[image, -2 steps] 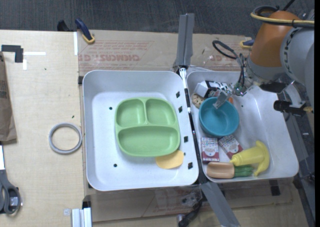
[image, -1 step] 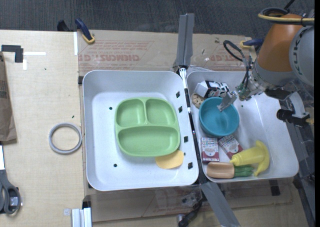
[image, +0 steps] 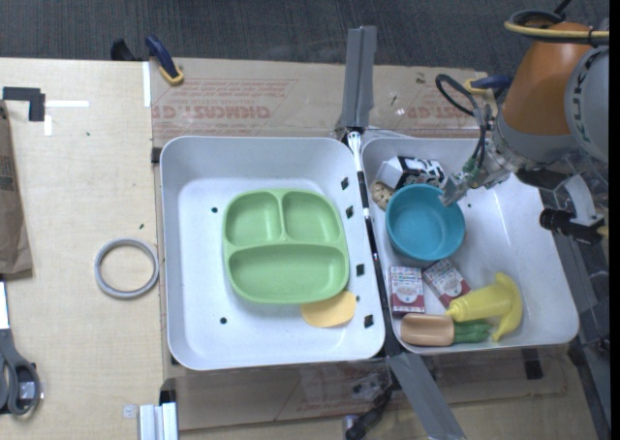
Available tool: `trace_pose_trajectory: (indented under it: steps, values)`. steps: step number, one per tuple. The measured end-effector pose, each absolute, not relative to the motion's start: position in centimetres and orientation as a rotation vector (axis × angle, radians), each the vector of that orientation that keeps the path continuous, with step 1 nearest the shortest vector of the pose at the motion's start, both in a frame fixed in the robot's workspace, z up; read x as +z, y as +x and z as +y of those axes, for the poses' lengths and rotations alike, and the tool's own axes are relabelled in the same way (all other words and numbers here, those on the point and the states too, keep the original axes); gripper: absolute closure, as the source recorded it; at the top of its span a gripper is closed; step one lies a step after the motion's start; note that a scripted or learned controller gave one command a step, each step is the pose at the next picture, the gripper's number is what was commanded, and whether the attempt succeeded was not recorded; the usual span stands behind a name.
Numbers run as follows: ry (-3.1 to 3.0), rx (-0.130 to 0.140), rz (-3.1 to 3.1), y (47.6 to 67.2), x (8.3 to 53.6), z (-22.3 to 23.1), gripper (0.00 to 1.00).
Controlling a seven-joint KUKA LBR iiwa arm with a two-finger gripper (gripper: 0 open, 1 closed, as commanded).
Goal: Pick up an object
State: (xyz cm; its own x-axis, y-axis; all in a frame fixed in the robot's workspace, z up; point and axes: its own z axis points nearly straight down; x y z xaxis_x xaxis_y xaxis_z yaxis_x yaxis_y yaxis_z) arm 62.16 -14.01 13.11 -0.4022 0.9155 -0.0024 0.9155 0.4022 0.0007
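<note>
The bench (image: 68,196) spreads wide and mostly bare to the left, with a grey tape ring (image: 127,267) lying well apart from the bins. The left bin (image: 184,264) carries a green divided plate (image: 286,246) near its middle, with open white floor all around it except at the front, where a yellow chip-like piece (image: 329,311) touches the plate's front rim.

The right bin (image: 528,235) is crowded along its left wall and front edge, while its right half is bare floor. The arm (image: 552,89) reaches in over the bin's back right corner. A blue bowl (image: 424,223) sits against the left wall. Behind it, in the back left corner, lies a small black-and-white item (image: 415,172). In front of the bowl lie two small red-and-white packets (image: 406,290) side by side, then a yellow toy (image: 489,304), a green piece (image: 472,331) and a tan bun-like one (image: 427,330) along the front edge.

The claw (image: 457,188) hangs at the bowl's back right rim, just at its edge; I cannot tell whether it is apart or together.
</note>
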Motion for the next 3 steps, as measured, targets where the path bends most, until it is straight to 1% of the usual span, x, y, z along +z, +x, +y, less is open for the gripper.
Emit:
trace_pose_trajectory:
  steps: [1, 2, 3]
  values:
    - [1.716, -0.001, 2.628, 62.2, 13.1, -14.0, 0.0]
    - [1.801, -0.002, 2.574, 60.5, 9.2, -17.5, 0.0]
    - [1.748, -0.001, 2.609, 56.6, 9.2, -11.5, 0.0]
